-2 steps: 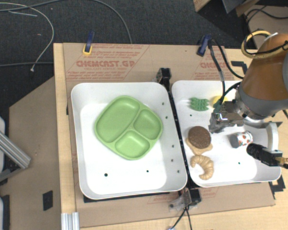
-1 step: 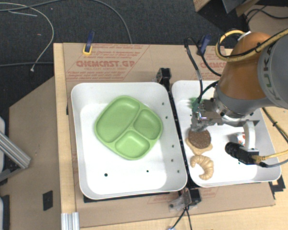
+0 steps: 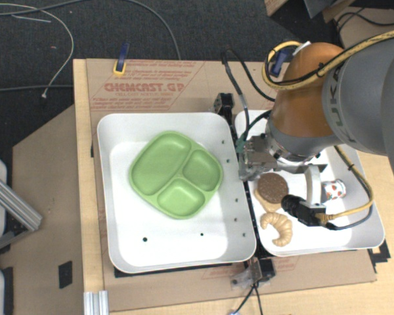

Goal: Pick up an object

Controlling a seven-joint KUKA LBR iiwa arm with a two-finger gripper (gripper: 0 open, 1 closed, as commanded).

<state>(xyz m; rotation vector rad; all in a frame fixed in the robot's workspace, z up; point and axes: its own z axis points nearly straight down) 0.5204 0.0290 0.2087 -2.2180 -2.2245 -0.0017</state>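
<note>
Cardboard sheet (image 3: 151, 84) under 2 bins; blue clip (image 3: 122, 57) at its top edge.

Lighting even and bright, from overhead. White bins (image 3: 118, 195) nearly overexposed, with little surface detail. Soft shadow beneath the green plate (image 3: 176, 173). Mild sheen on the arm's orange band (image 3: 302, 97). Focus slightly soft throughout; dark floor underexposed.

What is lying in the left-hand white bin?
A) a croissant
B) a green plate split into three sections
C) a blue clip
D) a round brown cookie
B: the green divided plate lies alone in the left bin, while the croissant and brown cookie lie in the right bin.
</note>
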